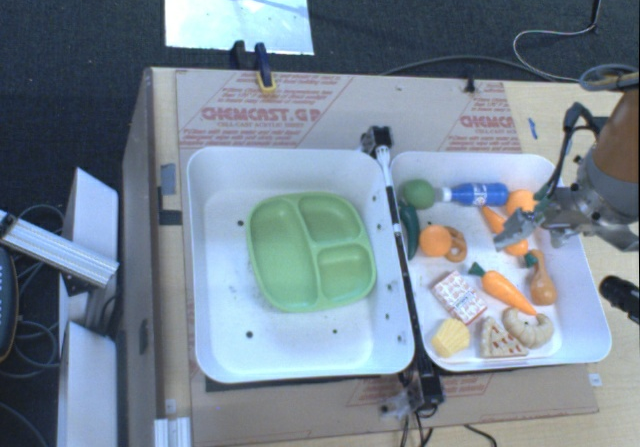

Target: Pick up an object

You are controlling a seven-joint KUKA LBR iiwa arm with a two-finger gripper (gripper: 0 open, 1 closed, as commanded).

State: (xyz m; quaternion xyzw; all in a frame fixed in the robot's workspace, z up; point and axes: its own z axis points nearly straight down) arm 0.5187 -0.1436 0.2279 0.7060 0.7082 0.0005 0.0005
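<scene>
Jaws [524, 227] low in right bin [600, 335], over toys at its far right by an orange piece [519, 203]; open or closed, cannot tell. Carrot [497, 285] just below. Green tray [310, 250] in left bin [215, 275].

The tabletop [300, 100], covered in lettered brown board, carries two white bins touching side by side: the left bin [215, 335] and the right bin [585, 335]. A clamp [263, 70] grips its far edge.

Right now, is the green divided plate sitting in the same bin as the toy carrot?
No, the green divided plate lies in the left bin, while the toy carrot lies in the right bin.
</scene>
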